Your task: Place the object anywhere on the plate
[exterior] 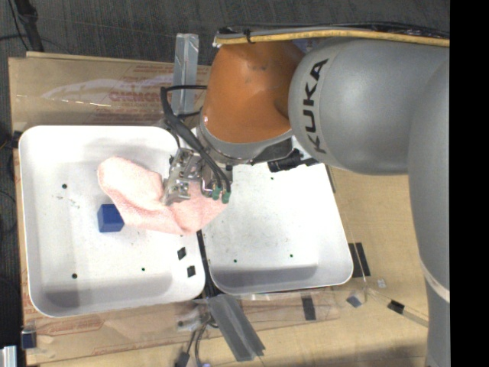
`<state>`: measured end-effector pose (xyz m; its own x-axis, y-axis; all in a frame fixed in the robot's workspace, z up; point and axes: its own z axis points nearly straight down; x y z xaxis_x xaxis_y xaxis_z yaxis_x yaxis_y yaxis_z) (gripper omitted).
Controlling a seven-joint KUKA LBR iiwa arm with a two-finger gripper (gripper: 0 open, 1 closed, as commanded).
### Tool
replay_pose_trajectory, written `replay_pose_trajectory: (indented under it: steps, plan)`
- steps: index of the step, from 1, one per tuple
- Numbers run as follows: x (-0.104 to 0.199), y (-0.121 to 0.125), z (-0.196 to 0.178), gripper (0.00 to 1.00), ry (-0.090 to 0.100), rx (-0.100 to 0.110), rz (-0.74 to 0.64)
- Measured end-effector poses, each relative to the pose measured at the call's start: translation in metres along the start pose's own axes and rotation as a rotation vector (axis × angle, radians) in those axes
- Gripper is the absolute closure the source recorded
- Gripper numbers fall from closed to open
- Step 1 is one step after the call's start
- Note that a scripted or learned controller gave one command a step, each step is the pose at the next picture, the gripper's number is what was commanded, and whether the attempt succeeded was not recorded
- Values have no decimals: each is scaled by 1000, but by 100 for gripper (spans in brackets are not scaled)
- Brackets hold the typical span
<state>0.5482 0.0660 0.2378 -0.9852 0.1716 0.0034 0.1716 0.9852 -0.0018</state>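
From above, the bench carries two shallow white bins side by side: the left bin point(46, 205) and the right bin point(290, 235), their inner walls touching along the middle. The grey arm point(367, 90) comes in from the right and fills the far right of the scene, its orange band point(244, 82) sitting over the far edge between the two bins.

Below the band, the gripper point(183, 186) hangs over the right side of the left bin, right above a pale pink cloth point(137, 193). Whether its tips are spread or pressed together cannot be told from here, since cables and metal parts crowd them, and no contact with the cloth can be made out for certain.

The pink cloth lies crumpled across the middle of the left bin, running from the bin's centre toward its right wall, with one corner draped over the wall where the bins meet.

A small blue block point(110, 219) sits on the floor of the left bin, touching the cloth's left near edge.
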Motion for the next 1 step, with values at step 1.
replay_pose_trajectory:
  steps: [1]
  plan:
    - [24,40,11,100,-3,-1,-173]
